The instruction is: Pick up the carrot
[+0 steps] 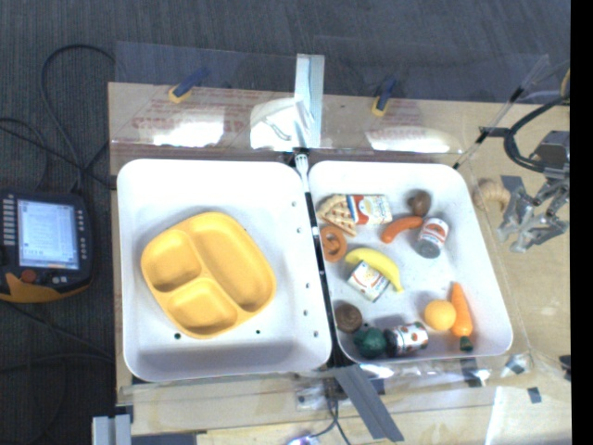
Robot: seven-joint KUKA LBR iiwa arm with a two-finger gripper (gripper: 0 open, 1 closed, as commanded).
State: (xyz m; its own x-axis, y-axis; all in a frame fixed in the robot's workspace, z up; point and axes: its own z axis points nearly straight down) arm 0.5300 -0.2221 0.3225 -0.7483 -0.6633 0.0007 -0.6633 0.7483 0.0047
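Seeing the gripper parked beyond the right bin's right rim; not managing to tell whether apart or together. Finding the carrot down-left of it, near the bin's lower right corner, touching the orange. Judging its long axis as running nearly up-down in view, green end lowest. Spotting labels on cans, reading nothing.

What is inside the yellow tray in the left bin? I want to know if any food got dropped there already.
The yellow tray in the left bin shows three bare compartments with no food in them. What lies beneath the tray is covered.
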